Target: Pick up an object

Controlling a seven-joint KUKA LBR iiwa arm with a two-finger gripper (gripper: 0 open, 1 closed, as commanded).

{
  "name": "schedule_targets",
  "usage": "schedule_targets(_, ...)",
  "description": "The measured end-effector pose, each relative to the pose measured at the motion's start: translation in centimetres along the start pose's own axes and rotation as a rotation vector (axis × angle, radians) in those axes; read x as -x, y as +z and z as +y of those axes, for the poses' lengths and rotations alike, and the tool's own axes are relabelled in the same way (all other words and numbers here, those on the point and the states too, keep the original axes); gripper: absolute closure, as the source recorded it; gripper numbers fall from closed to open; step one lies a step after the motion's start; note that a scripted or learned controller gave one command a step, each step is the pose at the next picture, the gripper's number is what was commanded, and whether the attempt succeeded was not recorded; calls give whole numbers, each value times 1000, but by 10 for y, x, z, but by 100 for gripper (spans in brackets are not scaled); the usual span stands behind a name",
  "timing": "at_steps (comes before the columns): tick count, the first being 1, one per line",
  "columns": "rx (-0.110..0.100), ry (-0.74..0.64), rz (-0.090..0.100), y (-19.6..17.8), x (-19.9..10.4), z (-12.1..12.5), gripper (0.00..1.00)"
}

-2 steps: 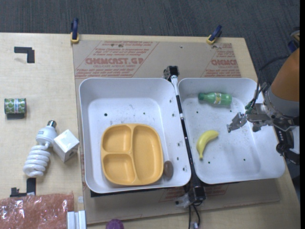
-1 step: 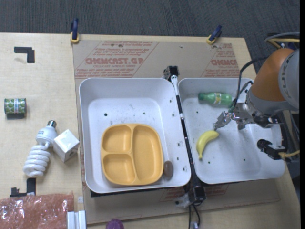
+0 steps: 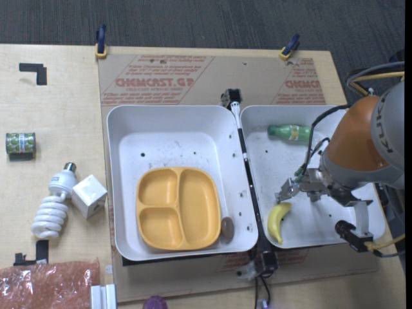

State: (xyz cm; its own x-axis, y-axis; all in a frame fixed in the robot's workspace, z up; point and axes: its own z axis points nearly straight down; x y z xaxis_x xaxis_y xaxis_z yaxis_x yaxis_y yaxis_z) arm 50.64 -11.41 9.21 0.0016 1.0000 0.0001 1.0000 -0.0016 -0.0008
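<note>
Hovering in the right bin (image 3: 367,240), the claw (image 3: 288,189) spreads open just above the banana (image 3: 277,221) — green bottle (image 3: 290,132) well behind.

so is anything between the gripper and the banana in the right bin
Nothing visible. The gripper sits just above the banana's upper tip, with bare bin floor between them; the green bottle lies apart near the far wall.

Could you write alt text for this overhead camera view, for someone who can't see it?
A grey and orange robot arm reaches into the right white bin, its gripper just above a banana, with a green bottle behind. The left bin holds a yellow divided plate.
</note>
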Motion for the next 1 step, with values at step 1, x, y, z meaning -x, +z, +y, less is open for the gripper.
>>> schedule_targets(1, 3, 2, -1, -10, 1, 1, 100)
